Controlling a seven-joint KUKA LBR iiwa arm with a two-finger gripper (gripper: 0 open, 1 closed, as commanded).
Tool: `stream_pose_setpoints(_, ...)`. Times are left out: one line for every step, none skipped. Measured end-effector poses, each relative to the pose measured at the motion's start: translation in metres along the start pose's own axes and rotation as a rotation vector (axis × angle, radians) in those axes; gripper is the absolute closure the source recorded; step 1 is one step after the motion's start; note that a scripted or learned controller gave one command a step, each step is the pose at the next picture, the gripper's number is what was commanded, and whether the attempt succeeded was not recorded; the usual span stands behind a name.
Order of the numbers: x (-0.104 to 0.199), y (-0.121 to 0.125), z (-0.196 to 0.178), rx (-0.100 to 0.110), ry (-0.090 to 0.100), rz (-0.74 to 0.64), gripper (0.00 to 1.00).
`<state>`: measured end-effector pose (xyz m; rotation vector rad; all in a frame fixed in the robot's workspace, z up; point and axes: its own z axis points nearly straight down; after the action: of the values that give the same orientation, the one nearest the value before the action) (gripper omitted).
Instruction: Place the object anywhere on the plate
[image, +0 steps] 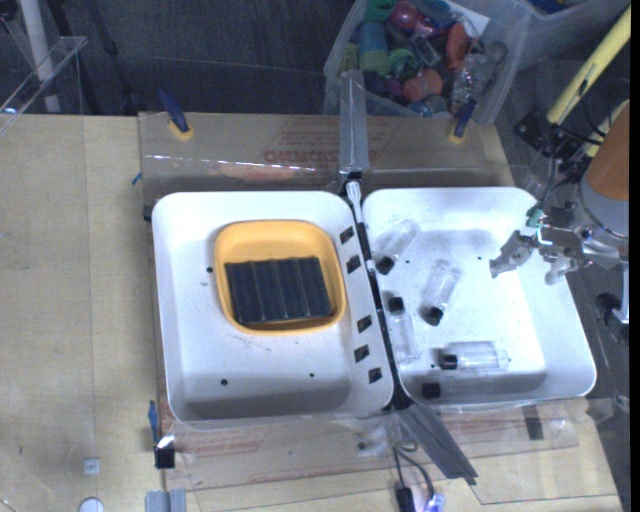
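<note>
A yellow plate (275, 238) with a dark ridged insert lies in the left bin (185, 300). Several clear vials with black caps lie in the right bin (560, 350): one near the divider (396, 240), one in the middle (439, 285), one toward the front (475, 356), and one along the divider (402, 335). My gripper (525, 262) hangs over the right bin's far right side, well to the right of the middle vial. It stands open, with nothing between its fingers.
A clear divider wall (362, 290) with black clips separates the two bins. A clear tub of colourful objects (420, 50) stands behind the bins. Wooden bench surface (70, 300) stretches to the left.
</note>
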<state>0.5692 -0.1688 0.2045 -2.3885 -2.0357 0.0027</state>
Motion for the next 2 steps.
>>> stream_pose_setpoints(-0.047,0.022,0.003,-0.005,-0.002,-0.001,0.00)
stream_pose_setpoints(-0.042,0.049,-0.060,-0.007,-0.003,-0.149,0.00)
